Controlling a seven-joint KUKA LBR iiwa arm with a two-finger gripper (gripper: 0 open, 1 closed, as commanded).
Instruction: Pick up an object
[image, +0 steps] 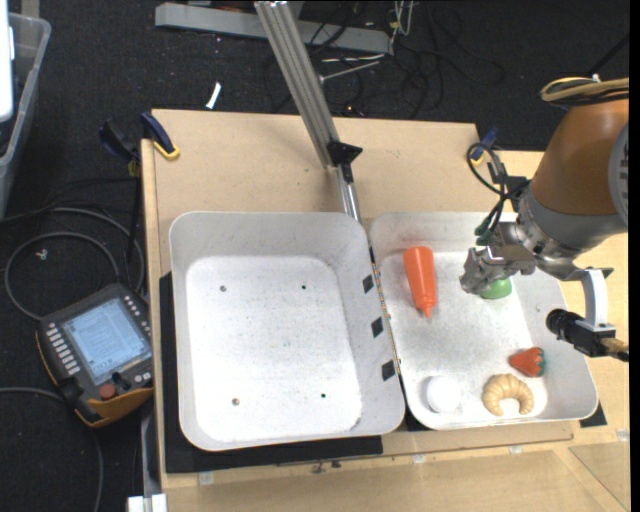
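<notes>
Arm hovering over the green object in the right bin

The jaws (487, 272) are sitting right above a green object (496, 290) in the right bin (570, 400); whether they are apart or together, I cannot tell. Judging from this, centring over it and descending straight, clear of the orange carrot (421, 279), is looking wisest.

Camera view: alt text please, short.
Gripper sits over a green object in the right bin, which also holds a carrot, strawberry, croissant and white object.
</notes>
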